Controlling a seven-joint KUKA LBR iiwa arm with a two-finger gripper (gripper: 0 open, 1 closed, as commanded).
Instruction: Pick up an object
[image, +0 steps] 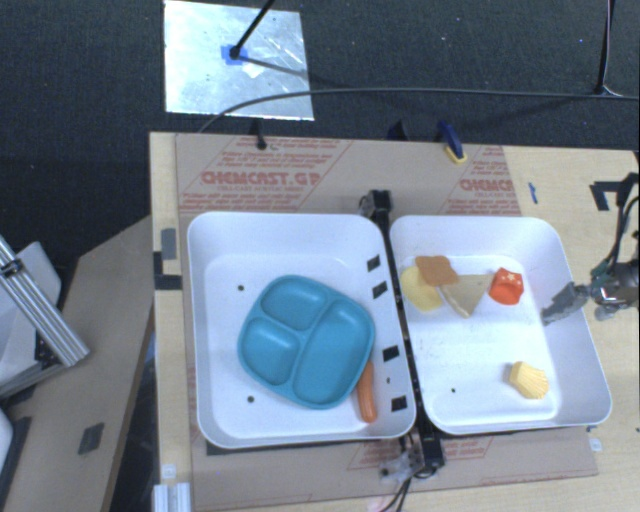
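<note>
Overhead, two white bins sit side by side on the tabletop (300, 165). At the right bin's (565, 400) right rim is the end effector (562, 303), a grey piece poking just over the wall from the right; whether it is wide or narrow cannot be told, and nothing shows in its grip. Inside that bin, near the back, a yellow piece (420, 290), an orange-brown piece (435, 268) and a tan wedge (466, 296) lie touching in a cluster, with a red block (507, 286) just beside them, nearest the end effector. A yellow lump (528, 379) lies apart toward the front right. The left bin (215, 300) holds a blue divided plate (306, 341), and an orange carrot (366, 392) lies at the plate's front right edge.
</note>
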